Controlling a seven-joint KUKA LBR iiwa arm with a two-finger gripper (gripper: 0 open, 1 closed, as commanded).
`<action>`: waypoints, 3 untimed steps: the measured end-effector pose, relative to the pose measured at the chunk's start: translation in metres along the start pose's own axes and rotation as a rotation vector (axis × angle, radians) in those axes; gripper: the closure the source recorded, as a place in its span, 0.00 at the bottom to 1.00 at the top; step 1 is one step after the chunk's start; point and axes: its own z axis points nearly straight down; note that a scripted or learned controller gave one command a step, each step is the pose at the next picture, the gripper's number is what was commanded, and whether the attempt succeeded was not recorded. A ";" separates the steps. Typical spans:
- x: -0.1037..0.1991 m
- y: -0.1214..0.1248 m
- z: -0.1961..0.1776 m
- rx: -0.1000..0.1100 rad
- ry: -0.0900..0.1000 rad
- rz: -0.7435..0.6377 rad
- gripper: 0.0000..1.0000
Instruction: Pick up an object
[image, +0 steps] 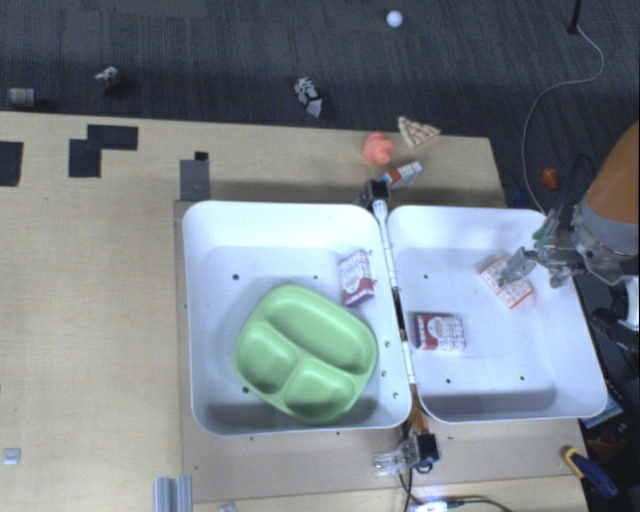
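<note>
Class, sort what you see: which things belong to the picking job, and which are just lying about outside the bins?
Job: hand; carton; red packet; small packet; green tray.
Lying about: pink ball; pizza-slice toy; white ball.

- Two white bins (200, 330) (570, 330), side by side on the surface.
- One green divided plate (305, 352).
- Three small packets: one reddish packet (356, 277), one dark red packet (439, 331), one pale packet (506, 283).
- One pink ball (378, 149) at the far edge of the surface.
</note>
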 end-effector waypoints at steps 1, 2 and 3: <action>0.022 0.028 0.058 -0.006 -0.004 0.001 0.00; 0.063 -0.002 0.057 -0.015 -0.007 0.001 0.00; 0.100 0.021 0.057 -0.013 -0.005 0.001 0.00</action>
